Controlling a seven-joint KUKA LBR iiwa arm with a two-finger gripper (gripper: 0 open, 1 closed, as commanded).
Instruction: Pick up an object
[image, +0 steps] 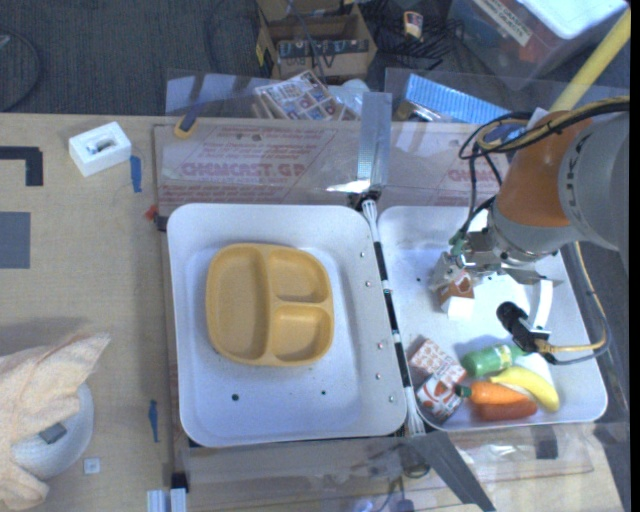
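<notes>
Judging from the camera view, the pick is begun but not finished: the fingers are lowered onto a small brown-and-white box in the right bin, above the carrot. Whether they are clamped cannot be told; lifting remains.

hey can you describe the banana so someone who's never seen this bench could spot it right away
Look in the right-hand white bin, at its near right corner. There a cluster of toy food lies together; the banana is the curved yellow piece, just right of the orange carrot and green vegetable.
</notes>
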